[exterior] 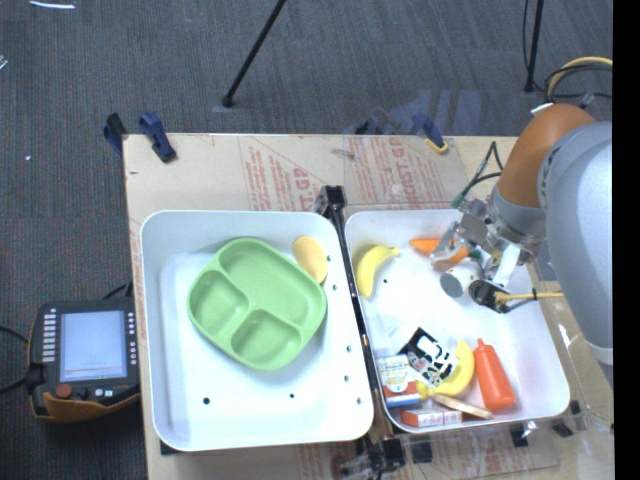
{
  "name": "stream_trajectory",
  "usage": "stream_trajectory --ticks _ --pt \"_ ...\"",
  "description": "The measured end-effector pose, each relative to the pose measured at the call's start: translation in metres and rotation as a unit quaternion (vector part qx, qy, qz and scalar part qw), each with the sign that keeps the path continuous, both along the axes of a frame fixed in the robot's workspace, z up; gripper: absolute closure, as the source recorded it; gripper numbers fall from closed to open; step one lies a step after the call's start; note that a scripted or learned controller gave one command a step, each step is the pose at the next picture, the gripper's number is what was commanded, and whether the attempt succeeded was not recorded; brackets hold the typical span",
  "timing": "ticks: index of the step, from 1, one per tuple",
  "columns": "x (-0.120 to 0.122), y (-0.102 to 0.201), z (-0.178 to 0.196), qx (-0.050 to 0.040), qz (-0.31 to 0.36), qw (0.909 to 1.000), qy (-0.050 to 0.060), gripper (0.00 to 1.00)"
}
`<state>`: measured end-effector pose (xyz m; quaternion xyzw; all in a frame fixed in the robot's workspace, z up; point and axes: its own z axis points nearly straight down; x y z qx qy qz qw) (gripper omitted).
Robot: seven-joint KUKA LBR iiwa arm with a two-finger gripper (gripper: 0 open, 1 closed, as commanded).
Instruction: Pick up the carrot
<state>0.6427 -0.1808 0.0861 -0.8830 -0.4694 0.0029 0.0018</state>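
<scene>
The carrot is a short orange piece lying near the back of the right bin. Its pointed end sticks out to the left. My gripper reaches in from the right and is down at the carrot's thicker end. Orange shows between the two fingers, which sit tight against it, so the gripper is shut on the carrot. The wrist hides the rest of that end. I cannot tell whether the carrot is off the bin floor.
A yellow banana lies left of the carrot. An orange bottle, a second banana, a black-and-white box and small packets crowd the bin's front. The left bin holds a green divided plate and a yellow fruit.
</scene>
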Motion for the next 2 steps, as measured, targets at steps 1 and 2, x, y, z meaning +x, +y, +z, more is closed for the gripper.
stream_trajectory --ticks 1,2 --pt "0.001 0.002 0.010 -0.0002 0.004 1.0000 0.001 1.00" --pt "-0.042 0.052 0.000 0.0018 0.002 1.0000 0.000 1.00"
